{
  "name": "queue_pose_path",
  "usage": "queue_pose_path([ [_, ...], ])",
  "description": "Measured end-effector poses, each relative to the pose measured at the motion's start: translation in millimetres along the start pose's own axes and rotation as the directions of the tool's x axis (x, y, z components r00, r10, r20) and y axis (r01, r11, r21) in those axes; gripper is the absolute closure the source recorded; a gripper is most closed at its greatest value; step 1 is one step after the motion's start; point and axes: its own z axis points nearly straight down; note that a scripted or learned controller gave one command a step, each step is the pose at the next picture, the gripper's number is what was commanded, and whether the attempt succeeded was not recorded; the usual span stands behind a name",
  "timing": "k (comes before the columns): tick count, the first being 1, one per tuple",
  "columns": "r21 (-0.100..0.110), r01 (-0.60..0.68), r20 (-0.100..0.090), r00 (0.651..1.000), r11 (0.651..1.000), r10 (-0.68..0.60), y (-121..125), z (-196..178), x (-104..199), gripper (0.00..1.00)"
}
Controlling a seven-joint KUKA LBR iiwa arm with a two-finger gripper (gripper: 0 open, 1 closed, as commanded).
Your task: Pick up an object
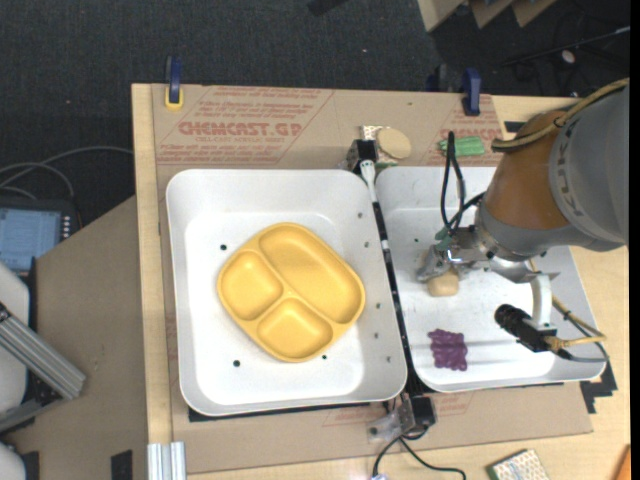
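tan lump [443, 285] just beside gripper [438, 263], long axis unclear

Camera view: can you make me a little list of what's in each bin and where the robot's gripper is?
left bin: yellow plate with three compartments
right bin: purple cluster, tan lump
gripper: over the right bin, right beside the tan lump
holding: cannot tell

bare left bin [200, 218] floor around yellow plate [290, 290]; purple lump [448, 349], perhaps grapes, rightward
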Motion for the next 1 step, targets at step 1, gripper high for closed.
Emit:
queue_pose_path([
  [1,-0.012,-0.003,0.003,1.000,1.000,0.003,31.3,-107.5,65.6,1.00],
])
